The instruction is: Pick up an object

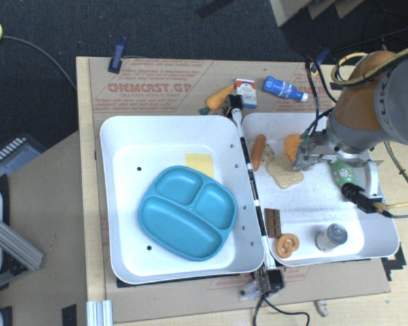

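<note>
My gripper [303,157] reaches down into the right bin [374,240] at its back left. It hovers at the edge of a tan bread slice [285,176], and an orange piece [292,144] lies just behind it. A red sausage [258,152] rests to the left, along the bin wall. A green bottle [341,174] lies right of the gripper, partly under the arm. Near the front of this bin sit a grey can [332,236], a small donut [286,244] and a brown bar [272,223].
The left bin [115,202] holds a blue divided plate [187,211] and a yellow cheese slice [200,163]. Behind the bins on the board lie a carrot [219,98], a small carton [245,92] and a blue bottle [284,89]. Cables trail at the right.
</note>
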`<move>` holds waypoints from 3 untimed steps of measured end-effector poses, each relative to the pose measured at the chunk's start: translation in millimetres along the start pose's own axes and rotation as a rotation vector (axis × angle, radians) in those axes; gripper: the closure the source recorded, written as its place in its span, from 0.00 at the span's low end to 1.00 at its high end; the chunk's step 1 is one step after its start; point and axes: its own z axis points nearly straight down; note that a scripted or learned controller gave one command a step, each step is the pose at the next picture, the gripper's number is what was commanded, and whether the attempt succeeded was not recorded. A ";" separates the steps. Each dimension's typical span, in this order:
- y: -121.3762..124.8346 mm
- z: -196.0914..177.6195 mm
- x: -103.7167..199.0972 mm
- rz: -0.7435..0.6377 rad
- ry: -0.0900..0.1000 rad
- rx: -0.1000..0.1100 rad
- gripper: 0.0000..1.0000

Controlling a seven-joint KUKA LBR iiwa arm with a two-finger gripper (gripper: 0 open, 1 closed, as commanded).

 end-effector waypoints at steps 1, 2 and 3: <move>-0.2 0.2 0.0 0.000 0.000 0.001 0.00; 44.5 13.1 7.7 0.000 0.000 0.007 0.00; 44.8 3.1 7.6 0.000 -0.002 0.006 1.00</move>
